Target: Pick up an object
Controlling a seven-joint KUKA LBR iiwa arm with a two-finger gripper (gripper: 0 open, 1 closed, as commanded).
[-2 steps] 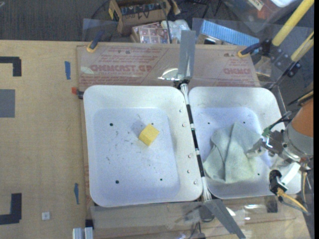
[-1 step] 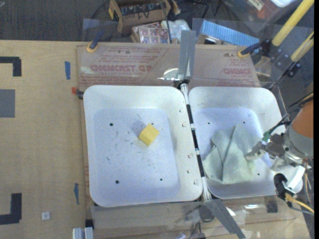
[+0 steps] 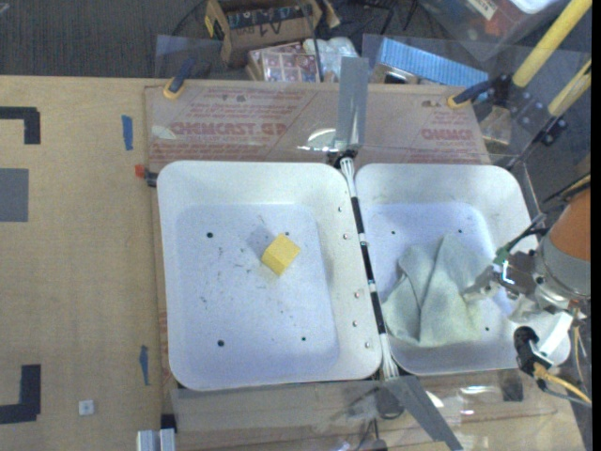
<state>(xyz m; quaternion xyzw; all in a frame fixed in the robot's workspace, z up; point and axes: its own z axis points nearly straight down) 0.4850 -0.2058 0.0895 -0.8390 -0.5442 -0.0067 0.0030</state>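
Observation:
A small yellow block (image 3: 280, 254) lies near the middle of the left white bin (image 3: 178, 195). A crumpled pale grey-green cloth (image 3: 434, 294) lies in the lower part of the right white bin (image 3: 507, 191). My gripper (image 3: 484, 285) comes in from the right edge, low over the cloth's right side. One finger (image 3: 477, 288) touches or nearly touches the cloth's edge. The arm's grey body and orange band (image 3: 573, 238) cover the bin's right rim.
A metal divider (image 3: 362, 252) runs between the two bins. Beyond the bins stands a cardboard panel (image 3: 310, 125) with clamps, and clutter lies behind it. Brown bench surface (image 3: 75, 252) spreads to the left.

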